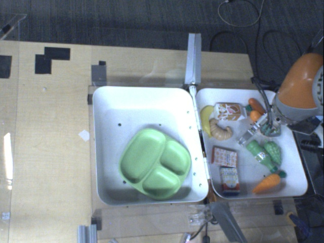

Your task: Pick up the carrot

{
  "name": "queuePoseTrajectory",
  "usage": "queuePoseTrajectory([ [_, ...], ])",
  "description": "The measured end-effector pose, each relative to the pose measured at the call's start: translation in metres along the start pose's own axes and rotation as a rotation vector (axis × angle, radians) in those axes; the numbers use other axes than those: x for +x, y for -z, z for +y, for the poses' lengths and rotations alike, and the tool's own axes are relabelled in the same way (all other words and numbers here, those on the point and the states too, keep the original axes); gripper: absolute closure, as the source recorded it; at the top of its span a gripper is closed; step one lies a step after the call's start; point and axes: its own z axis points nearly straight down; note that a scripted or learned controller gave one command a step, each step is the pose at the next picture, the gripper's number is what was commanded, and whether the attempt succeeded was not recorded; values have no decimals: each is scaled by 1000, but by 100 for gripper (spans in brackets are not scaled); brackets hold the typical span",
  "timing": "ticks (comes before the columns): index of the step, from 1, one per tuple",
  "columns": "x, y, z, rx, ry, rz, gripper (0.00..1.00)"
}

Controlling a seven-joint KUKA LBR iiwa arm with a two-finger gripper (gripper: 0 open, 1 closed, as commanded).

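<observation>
The carrot (pixel 266 183) is orange with a small green top. It lies slantwise in the right bin (pixel 298 184), near the front right corner. My gripper (pixel 251 134) hangs over the middle of that bin, well behind and a little left of the carrot, not touching it. The grey arm with its orange band (pixel 299 87) reaches in from the right. Nothing shows between the gripper and the carrot except a green bottle (pixel 260 154).
Also in the right bin are a banana (pixel 206 119), a croissant (pixel 221 131), a snack box (pixel 229 111), an orange item (pixel 255 107), a green leafy piece (pixel 274 151) and two small packets (pixel 224 157). The left bin (pixel 109 115) holds a green divided plate (pixel 156 162).
</observation>
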Motion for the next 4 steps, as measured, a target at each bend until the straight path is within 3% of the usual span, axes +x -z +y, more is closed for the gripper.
queuePoseTrajectory([
  [1, -2, 13, 4, -9, 2, -10, 100],
  [2, 20, 110, 40, -2, -284, -5, 100],
  [3, 62, 1, -83, -2, -143, -9, 100],
  [4, 65, 1, -78, -6, -133, -3, 0],
])
